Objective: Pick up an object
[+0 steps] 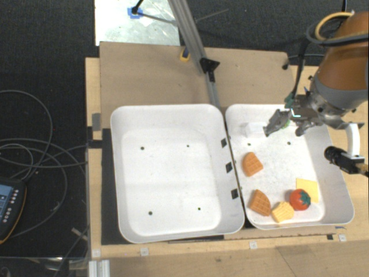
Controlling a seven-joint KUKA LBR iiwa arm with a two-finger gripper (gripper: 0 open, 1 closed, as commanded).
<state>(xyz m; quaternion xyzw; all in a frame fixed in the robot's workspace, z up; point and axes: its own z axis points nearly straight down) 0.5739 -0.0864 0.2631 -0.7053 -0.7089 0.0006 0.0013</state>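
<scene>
My gripper [290,125] hangs over the back of the right bin [335,217], its two dark fingers spread apart with nothing between them. Below it, toward the bin's left side, lies an orange bread-like piece [252,164]. Near the front lie an orange wedge [259,202], a yellow waffle piece [282,212], a red tomato [300,199] and a yellow cheese block [308,186]. A small whitish item [252,130] rests just left of the fingers.
The left bin [124,172] sits beside the right one, joined by dark clips along the shared rim. A grey pole [190,27] slants across the back of the bench. Cables lie on the floor at the left.
</scene>
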